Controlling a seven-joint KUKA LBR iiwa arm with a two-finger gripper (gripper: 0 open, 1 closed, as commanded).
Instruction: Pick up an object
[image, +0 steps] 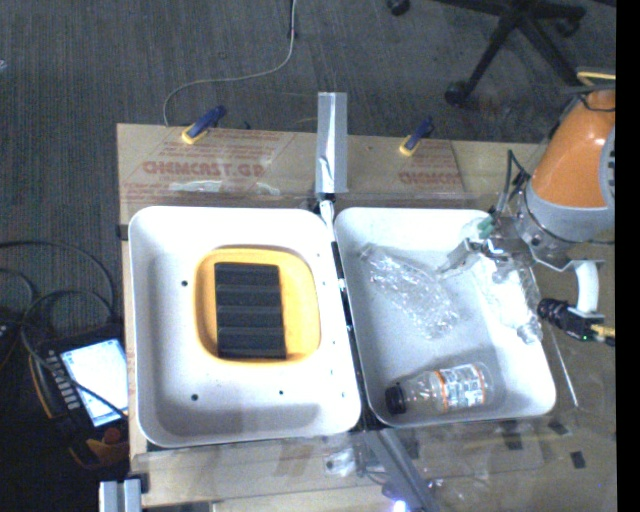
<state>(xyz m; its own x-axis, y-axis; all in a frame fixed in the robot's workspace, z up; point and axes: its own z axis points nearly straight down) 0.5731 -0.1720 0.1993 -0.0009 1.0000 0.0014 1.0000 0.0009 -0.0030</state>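
Observation:
A clear plastic bottle (443, 387) with a dark cap and a white label lies on its side near the front edge of the right bin (520, 395). A crumpled clear plastic wrapper (410, 288) lies in the middle of that bin. In the left bin (160, 300) sits a yellow tray with a black ribbed insert (253, 305). My gripper (487, 245) hangs over the right bin's far right corner, below the orange band (575, 160). It is to the right of the wrapper and apart from it. Nothing shows in its grasp.
A metal post (331, 145) stands behind the seam between the bins. Two blue and yellow clamps (203, 123) hold the cardboard backing. Cables and a small device (85, 378) lie on the floor at left. A chair base (520, 40) is at the far right.

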